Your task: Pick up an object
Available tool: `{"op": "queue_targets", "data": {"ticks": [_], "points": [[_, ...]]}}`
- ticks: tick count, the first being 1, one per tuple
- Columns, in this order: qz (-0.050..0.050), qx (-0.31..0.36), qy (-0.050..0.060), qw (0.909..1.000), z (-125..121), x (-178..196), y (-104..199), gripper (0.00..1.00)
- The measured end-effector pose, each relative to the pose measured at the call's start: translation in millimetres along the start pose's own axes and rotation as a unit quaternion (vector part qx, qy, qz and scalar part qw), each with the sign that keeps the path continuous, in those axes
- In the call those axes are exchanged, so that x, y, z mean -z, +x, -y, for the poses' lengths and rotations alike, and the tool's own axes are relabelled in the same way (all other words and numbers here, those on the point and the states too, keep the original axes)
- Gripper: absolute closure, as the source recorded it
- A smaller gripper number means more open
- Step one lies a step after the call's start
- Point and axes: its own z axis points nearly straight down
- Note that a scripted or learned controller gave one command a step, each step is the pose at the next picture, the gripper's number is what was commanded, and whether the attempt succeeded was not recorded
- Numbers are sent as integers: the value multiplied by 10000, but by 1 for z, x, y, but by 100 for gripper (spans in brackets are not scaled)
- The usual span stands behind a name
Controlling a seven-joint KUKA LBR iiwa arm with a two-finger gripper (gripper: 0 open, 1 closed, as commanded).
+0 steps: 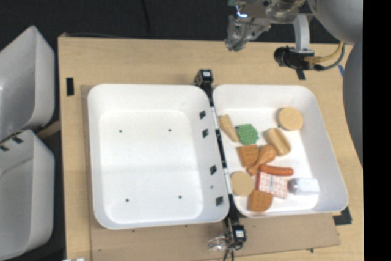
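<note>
The right bin (317,108) holds several toy foods: a round tan cookie (289,118), a bread roll (277,140), a green piece (247,132), a tan wedge (228,128), orange waffle pieces (248,154), a red sausage (276,170), a red-and-white packet (271,185) and a small clear packet (303,186). My gripper (235,38) hangs high above the bench's far edge, behind the bins. Nothing shows between its fingers.
The left bin (98,101) sits beside the right one, joined by a black-clipped divider (214,143). A black cable fitting (293,58) hangs off the arm near the back right. White padded shapes (18,131) stand at the far left.
</note>
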Motion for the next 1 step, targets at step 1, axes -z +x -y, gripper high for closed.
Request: {"op": "queue_targets", "data": {"ticks": [1], "points": [[3,-57,170,9998,127,-115,-29,100]]}}
